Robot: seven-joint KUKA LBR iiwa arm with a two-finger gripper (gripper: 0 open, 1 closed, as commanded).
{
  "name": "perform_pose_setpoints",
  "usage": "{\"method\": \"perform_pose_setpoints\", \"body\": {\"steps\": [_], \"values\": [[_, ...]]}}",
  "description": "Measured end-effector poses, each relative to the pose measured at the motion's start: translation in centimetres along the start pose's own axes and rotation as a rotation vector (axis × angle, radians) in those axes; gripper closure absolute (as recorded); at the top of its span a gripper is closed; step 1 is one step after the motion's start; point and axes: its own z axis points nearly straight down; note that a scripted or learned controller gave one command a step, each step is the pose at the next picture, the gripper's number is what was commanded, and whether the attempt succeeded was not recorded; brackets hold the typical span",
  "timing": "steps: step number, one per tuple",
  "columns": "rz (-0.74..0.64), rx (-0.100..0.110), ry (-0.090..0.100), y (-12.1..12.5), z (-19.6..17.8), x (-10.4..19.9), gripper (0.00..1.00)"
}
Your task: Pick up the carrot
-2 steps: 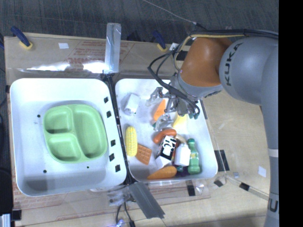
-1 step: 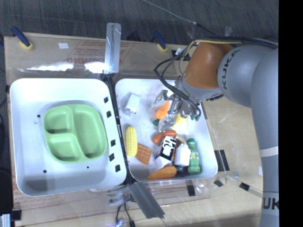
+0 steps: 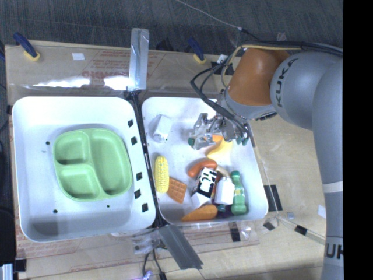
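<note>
Carrot (image 3: 200,213) is lying at the right bin's (image 3: 175,107) near edge while your arm (image 3: 303,92) is hovering the gripper (image 3: 205,134) near the far wall, jaws unreadable, so you're approaching and needing a reach toward you.

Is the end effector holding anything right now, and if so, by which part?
Nothing is seen held. The end effector hangs over the right bin near the banana; the carrot lies apart at the bin's near edge.

plate (image 3: 92,163) in left bin (image 3: 23,156); carrot (image 3: 200,213) in right bin (image 3: 175,107)
</note>
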Motion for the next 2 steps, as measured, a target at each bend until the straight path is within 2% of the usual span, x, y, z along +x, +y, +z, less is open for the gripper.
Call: {"method": "perform_pose_setpoints", "body": {"steps": [1,2], "values": [[-0.009,-0.009,0.007,-2.5,-1.5,-3.3,1.00],[-0.371,0.002,0.001,-3.2,-11.3,3.8,1.00]]}}
